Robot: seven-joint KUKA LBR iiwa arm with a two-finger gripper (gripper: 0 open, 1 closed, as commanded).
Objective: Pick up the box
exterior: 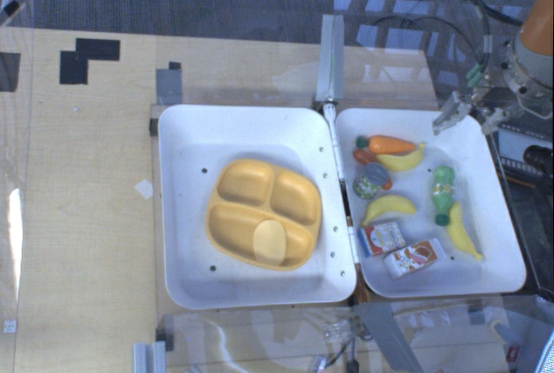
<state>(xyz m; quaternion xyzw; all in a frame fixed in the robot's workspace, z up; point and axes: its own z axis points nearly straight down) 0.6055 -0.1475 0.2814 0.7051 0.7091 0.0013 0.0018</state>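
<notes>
Where it lies flat, box (415, 257), red-brown and white

No readable text anywhere. The two small cartons (382, 236) (414, 257) in the right bin (506, 272) carry red-and-white printed faces, lettering too small and blurred. The round can (371, 182) has a label, illegible too.

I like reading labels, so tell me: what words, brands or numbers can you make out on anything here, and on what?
No text reads clearly.
Red and white box: printed front, too blurred to read.
Brown and white box: printing too small to read.
Round can: label blurred.
Green bottle: label unreadable.
Black patches on the bench: plain shapes, no letters.
</notes>
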